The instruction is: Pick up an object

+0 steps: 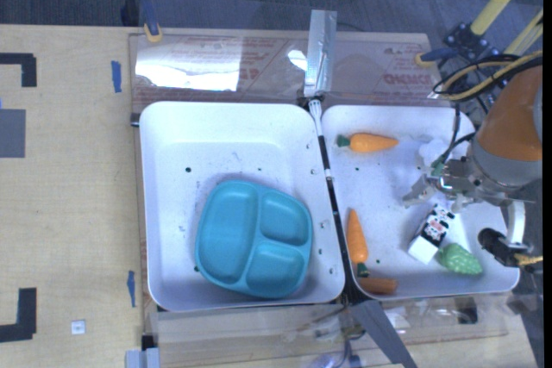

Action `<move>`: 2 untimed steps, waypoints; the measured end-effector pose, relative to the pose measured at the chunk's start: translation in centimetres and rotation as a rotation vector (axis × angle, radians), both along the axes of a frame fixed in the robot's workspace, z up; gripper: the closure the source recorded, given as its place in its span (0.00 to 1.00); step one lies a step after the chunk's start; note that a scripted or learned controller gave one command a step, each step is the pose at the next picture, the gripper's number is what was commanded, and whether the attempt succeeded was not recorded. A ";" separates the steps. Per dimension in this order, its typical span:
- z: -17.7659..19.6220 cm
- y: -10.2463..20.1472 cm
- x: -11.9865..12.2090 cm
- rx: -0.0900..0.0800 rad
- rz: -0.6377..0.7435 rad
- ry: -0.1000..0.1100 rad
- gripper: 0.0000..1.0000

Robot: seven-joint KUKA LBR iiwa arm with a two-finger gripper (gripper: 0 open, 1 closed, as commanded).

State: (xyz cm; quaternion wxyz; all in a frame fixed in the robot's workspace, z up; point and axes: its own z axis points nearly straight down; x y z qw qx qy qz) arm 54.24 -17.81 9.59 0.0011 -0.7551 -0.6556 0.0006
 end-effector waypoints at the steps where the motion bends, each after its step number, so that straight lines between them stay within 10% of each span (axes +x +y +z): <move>1: -0.9 0.1 -6.0 -0.003 0.248 -0.010 0.00; 2: -0.1 0.1 -5.8 -0.004 0.247 -0.011 1.00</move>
